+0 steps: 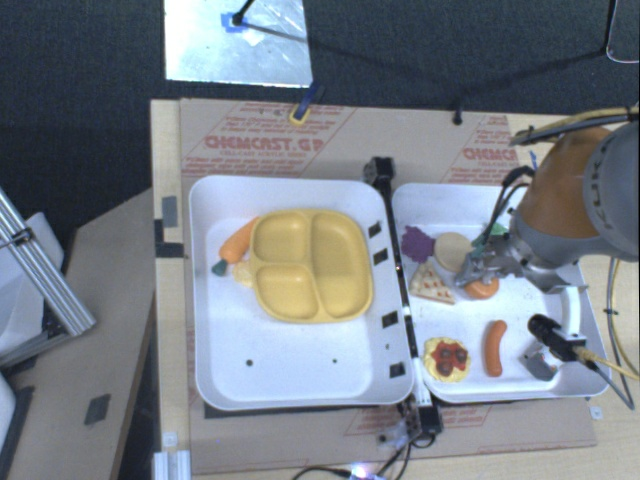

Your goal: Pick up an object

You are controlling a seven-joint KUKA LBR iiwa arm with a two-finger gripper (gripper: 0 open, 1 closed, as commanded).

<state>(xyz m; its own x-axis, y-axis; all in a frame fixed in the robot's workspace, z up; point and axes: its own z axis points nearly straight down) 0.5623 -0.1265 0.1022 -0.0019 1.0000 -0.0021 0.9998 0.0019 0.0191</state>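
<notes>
My gripper [476, 274] is low in the right bin [570, 388], near its middle. It is right over an orange round piece [485, 289] that shows just below and to its right. A beige round piece [451, 249] lies just to its left, with a purple bunch [417, 240] beyond that. A yellow wedge with holes [431, 284] sits at the gripper's lower left. Toward the front of the bin are a red sausage [494, 348] and a small round pizza [446, 358]. The view does not show anything held.
The left bin [230, 368] holds a yellow divided plate [305, 265]. An orange carrot [237, 240] and a small pale yellow piece [243, 273] lie against its left rim. The ridge between the two bins [397, 268] stands left of the wedge. The arm [570, 198] comes in over the right bin's back right.
</notes>
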